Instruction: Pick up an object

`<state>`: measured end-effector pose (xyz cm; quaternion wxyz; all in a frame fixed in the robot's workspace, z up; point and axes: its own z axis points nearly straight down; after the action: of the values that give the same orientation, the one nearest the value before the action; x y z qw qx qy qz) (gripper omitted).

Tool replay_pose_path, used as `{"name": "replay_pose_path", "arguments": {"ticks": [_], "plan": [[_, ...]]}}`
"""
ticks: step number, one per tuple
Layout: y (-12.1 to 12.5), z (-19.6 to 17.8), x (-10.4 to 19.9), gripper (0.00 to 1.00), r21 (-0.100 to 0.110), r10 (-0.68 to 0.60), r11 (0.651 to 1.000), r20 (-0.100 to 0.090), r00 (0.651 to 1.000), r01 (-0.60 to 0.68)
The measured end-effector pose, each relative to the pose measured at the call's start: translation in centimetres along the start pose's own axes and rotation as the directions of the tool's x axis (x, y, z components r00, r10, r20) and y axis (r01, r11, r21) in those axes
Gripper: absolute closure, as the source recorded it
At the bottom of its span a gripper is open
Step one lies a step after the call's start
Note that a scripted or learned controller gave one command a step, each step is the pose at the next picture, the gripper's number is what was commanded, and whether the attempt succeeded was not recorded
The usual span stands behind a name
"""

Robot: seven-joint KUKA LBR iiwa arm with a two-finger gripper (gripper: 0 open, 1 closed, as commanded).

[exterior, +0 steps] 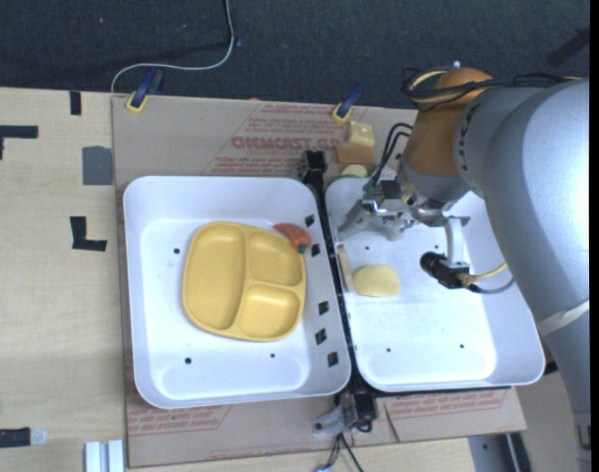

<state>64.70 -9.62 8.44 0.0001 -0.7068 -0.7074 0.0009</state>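
Two shallow white bins are set side by side on a cardboard sheet (279, 131) that is clamped to the bench (43, 293) at its far edge. The left bin (151, 362) is mostly taken up by a yellow divided tray (242, 280), laid flat around the middle, with a small orange-red object (295, 234) tucked just off its far right corner, near the divider between the bins. In the right bin (476, 357), a pale yellow rounded lump (377, 281) is seen lying near the left wall, roughly halfway along it. The gripper (386, 209) is hung over the far left corner of that bin, a bit beyond the lump and apart from it, with nothing visibly caught in it; whether it's open or closed honestly can't be told from this angle. A tan block (357, 144) is parked on the cardboard just past the right bin's far edge.
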Motion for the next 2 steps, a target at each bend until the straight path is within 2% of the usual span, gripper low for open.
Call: {"name": "replay_pose_path", "arguments": {"ticks": [1,2], "plan": [[1.9,0.0,0.1,0.0,0.004,-0.001,1.0,0.001,1.0,0.001],[-3.1,-10.7,4.5,0.0,-0.007,-0.004,1.0,-0.003,1.0,0.004]]}}
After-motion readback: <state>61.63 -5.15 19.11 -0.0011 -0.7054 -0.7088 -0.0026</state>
